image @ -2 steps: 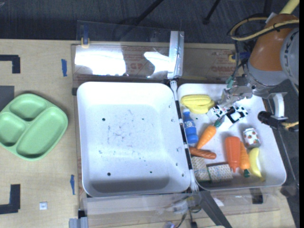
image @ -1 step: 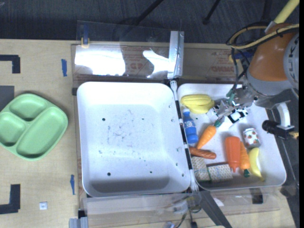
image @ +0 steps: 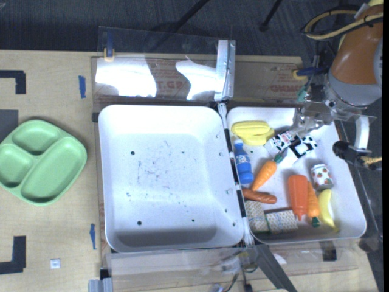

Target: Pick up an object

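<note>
The tool (image: 302, 121) hangs over the right bin (image: 349, 181); whether it grips anything cannot be told. A yellow toy (image: 250, 131) lies just beside it, carrots (image: 265, 174) below.

This looked like a robotics lab set up for testing. A pale plywood bench (image: 55, 72) carried black corner marks and bits of blue tape, with two shallow white plastic bins (image: 164, 169) fixed side by side behind a clear plastic screen (image: 164, 53). The right-hand bin held toy food and small props, among them a yellow plastic banana (image: 250, 131) and an orange toy carrot (image: 265, 174). A grey industrial arm with an orange band (image: 357, 62) trailed yellow cables, and dark tripod legs (image: 279, 2) stood on grey carpet behind.
</note>
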`<state>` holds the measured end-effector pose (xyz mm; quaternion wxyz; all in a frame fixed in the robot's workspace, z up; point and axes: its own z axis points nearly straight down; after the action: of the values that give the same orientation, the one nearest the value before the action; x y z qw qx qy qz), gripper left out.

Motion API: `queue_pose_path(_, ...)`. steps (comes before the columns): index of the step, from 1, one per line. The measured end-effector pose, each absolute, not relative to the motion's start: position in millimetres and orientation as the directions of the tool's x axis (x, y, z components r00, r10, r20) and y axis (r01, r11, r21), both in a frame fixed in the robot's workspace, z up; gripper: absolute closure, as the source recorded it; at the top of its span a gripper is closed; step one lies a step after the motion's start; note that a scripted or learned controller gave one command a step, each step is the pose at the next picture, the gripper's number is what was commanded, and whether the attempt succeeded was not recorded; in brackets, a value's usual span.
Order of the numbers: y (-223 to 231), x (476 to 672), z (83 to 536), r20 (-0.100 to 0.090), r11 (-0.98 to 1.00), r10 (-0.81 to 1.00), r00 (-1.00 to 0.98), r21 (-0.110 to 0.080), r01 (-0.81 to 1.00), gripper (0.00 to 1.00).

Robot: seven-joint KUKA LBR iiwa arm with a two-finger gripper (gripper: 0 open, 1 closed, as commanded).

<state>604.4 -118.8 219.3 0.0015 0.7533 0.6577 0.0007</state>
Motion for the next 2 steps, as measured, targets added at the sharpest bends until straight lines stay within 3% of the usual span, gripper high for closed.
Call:
queue_pose_path(1,-95.6,647.5,241.5,0.000,-0.470,0.883,0.470,0.001,0.883,1.00)
queue_pose_path(2,7.3,655.0,279.4,0.000,-0.698,0.716,0.698,0.001,0.716,1.00)
